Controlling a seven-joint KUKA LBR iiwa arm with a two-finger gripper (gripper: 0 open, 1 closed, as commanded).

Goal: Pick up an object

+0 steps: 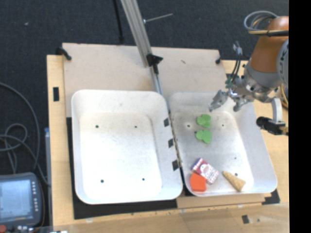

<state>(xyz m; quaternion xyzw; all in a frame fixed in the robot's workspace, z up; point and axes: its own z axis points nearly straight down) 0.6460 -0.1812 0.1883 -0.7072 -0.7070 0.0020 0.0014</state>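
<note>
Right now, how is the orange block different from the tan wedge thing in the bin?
The orange block is bright orange and chunky; the tan wedge is pale brown and tapers to a point. The orange block touches the red-and-white packet; the tan wedge lies apart, further right. Both sit at the right bin's near end, far from the gripper.

A pale wooden worktop (121, 62) carries two shallow white bins side by side on a black mat (121, 205). The left bin (82, 106) sits toward the worktop's left edge, the right bin (257, 149) reaches its right edge. A slanted aluminium rail (138, 28) rises from the rear edge between them.
</note>
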